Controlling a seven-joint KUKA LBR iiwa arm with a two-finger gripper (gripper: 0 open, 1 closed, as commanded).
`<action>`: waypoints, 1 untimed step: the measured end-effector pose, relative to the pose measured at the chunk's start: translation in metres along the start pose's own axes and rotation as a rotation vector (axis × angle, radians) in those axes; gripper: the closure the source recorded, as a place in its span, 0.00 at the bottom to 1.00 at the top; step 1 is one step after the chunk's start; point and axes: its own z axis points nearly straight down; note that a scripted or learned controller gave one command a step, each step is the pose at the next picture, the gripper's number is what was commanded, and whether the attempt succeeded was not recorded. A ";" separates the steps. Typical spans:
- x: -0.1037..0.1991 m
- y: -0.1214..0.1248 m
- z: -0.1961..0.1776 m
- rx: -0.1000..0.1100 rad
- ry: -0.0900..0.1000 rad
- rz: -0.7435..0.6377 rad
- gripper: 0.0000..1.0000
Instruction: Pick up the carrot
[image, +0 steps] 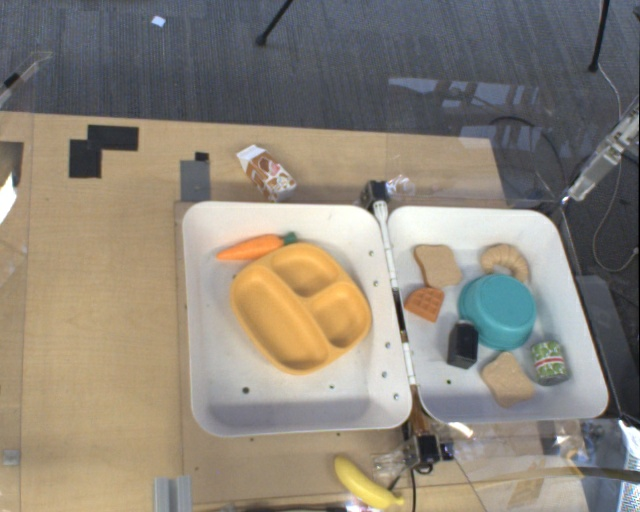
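Note:
The carrot (252, 246), orange with a small green top, lies on its side in the left bin (290, 412), near the bin's back wall. Its green end points right. It rests against the back left edge of a yellow divided plate (298, 305) that takes up the middle of that bin. Nothing covers the carrot.
The right bin (450, 395) holds a teal bowl (497, 310), bread slices (436, 264), a bagel (505, 262), a waffle piece (424, 303), a black block (462, 343) and a small can (548, 361). A banana (365, 485) lies below the bins, a wrapped snack (266, 171) behind them.

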 end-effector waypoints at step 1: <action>-0.008 0.009 0.078 0.005 0.011 0.192 0.00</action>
